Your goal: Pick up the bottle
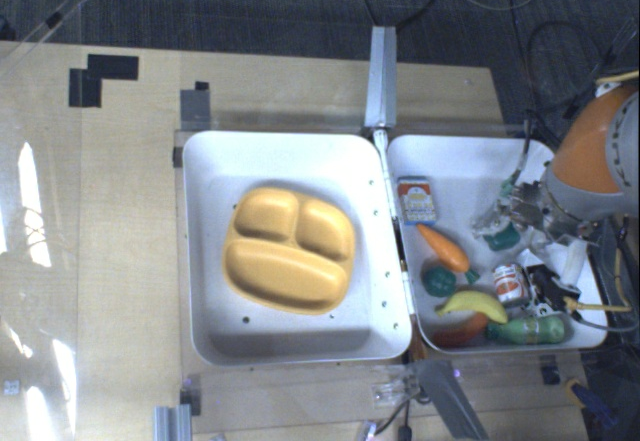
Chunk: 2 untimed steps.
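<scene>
now | left bin (pixel 200 329): yellow tray (pixel 290 249) | right bin (pixel 460 179): bottle (pixel 528 330), banana (pixel 472 304), carrot (pixel 444 248)

green bottle (pixel 527 330), lying flat, right bin's front edge

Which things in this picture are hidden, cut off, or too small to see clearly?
- Gripper, camera view: blurred among cables; open or shut is unclear.
- Green bottle, camera view: its left end lies behind the banana.
- Red item, camera view: mostly under the banana; kind unclear.
- Small carton, camera view: print too small to read.
- Arm, camera view: cut off by the right edge.
</scene>
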Each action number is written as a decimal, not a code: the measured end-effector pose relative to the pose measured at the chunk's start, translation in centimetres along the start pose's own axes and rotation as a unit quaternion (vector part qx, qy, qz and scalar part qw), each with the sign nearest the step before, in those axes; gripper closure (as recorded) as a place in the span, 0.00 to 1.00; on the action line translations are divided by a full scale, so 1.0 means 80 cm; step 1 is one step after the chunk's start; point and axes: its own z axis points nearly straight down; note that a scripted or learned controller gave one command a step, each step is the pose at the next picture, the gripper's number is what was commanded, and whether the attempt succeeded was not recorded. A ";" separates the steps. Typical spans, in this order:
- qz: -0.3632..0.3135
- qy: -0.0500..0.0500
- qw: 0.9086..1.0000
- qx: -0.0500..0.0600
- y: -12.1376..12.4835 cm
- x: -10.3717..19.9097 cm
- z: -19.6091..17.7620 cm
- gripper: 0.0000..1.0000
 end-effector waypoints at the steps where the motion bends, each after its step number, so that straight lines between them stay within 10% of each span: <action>1: -0.002 0.001 1.000 -0.001 0.002 0.002 -0.012 1.00; 2: 0.018 -0.001 1.000 0.003 0.054 0.042 -0.032 1.00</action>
